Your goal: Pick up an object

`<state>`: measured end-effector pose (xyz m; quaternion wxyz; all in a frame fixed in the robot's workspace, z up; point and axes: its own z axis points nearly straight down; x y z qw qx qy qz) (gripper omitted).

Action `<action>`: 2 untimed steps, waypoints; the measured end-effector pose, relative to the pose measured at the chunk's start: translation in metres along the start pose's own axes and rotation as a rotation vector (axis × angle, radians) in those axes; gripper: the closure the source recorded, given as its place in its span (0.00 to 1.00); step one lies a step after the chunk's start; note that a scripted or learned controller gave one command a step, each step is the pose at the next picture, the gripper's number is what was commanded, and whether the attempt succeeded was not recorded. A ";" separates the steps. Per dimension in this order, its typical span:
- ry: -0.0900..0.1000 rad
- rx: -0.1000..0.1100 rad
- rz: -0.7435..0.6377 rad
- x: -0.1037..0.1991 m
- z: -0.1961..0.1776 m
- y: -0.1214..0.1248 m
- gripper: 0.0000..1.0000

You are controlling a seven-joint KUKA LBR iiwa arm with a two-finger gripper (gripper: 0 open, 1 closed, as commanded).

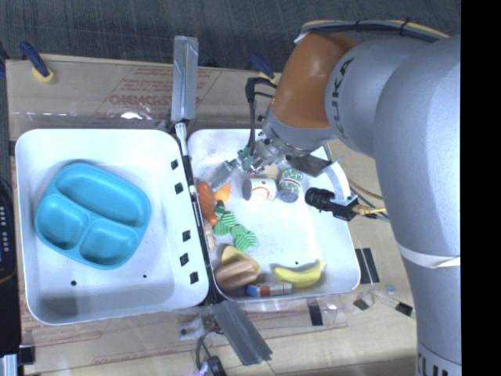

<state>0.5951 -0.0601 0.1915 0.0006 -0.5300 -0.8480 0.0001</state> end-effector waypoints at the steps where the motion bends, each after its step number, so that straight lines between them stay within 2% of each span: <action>1: -0.001 -0.002 -0.052 -0.015 -0.001 -0.001 0.00; 2: -0.001 0.000 -0.195 -0.066 0.101 0.025 0.00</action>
